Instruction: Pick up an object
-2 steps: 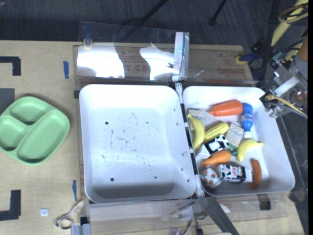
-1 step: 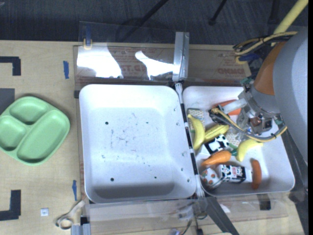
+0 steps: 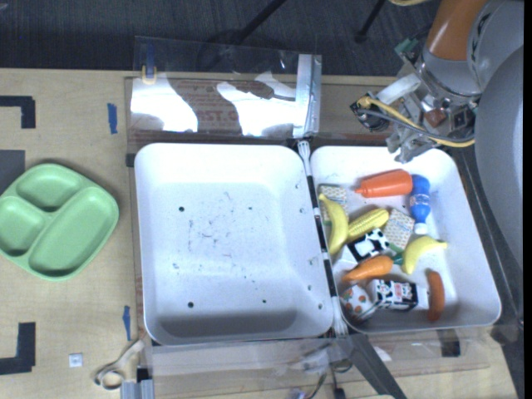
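White right bin [image 3: 478, 223] holds all loose items. Near edge: black-and-white carton [image 3: 394, 293], red sausage [image 3: 435, 293] just right of it, spotted ball [image 3: 356, 300] at left. Middle: orange carrot [image 3: 368, 268], small yellow banana [image 3: 420, 250], checkered block [image 3: 368, 243], yellow corn piece [image 3: 366, 222], long banana [image 3: 335, 224] by left wall. Far side: orange bottle [image 3: 384, 184], blue-capped bottle [image 3: 420, 199] beside it. Left bin [image 3: 166, 181] white, scuffed. Green divided plate [image 3: 55, 219] on bench, far left. Gripper [image 3: 411, 144] above right bin's far rim, touching no item; jaw state cannot be determined.
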